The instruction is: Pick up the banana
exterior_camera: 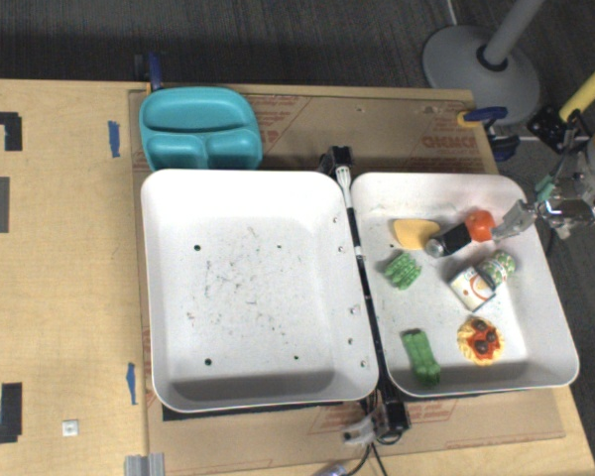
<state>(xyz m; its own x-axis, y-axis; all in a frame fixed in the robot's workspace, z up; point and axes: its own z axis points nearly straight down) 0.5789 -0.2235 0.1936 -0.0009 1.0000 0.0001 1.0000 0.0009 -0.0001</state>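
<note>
The banana (pixel 414 232) is a short yellow piece lying in the upper middle of the right bin (pixel 560 350). A black and silver object with an orange end (pixel 459 235) lies right beside it on its right, touching or nearly so. My gripper (pixel 531 212) hovers at the right bin's upper right rim, well to the right of the banana and apart from it. Nothing shows in its grasp.
The right bin also holds a green knobbly piece (pixel 403 270), a green block (pixel 419 356), a white and green can (pixel 482 277) and a yellow and red toy (pixel 479 339). The left bin (pixel 169 296) stands beside it. A teal tray (pixel 199 127) sits behind it.
</note>
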